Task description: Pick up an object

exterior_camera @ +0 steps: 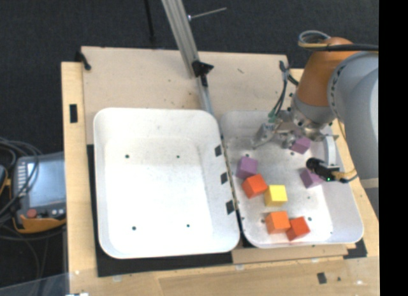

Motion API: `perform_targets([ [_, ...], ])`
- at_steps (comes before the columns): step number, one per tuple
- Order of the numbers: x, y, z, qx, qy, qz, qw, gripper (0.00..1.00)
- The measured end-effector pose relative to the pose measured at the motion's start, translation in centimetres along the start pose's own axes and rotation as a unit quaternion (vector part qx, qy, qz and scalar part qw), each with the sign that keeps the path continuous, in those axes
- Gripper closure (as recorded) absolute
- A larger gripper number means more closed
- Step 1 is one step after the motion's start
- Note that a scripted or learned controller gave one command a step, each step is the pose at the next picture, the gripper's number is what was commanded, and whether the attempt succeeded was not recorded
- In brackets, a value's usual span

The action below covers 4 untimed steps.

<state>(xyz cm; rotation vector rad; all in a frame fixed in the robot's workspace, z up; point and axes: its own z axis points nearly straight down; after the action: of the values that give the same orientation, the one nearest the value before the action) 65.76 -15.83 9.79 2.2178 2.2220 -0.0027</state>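
Dark carpet around wooden desk; two white bins on it. Left bin bare white. On my screen, arm reaches from right into right bin's far end. Tool sits low there, purple block right at it; can't tell if tool is clenched or released. More blocks in right bin: purple, orange-red, yellow, orange, red, purple.
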Motion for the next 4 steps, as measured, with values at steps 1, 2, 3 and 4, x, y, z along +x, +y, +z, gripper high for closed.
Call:
perform_targets([
  [1,-0.1,0.1,-1.2,-0.002,0.000,0.000,1.0000,1.00],
  [2,-0.9,-0.3,-6.3,-0.003,0.000,0.001,1.0000,1.00],
  [3,-1.0,-1.1,-11.9,-0.004,0.000,0.003,1.0000,1.00],
  [4,-1.1,-1.1,-13.0,-0.001,0.001,0.002,1.0000,1.00],
])
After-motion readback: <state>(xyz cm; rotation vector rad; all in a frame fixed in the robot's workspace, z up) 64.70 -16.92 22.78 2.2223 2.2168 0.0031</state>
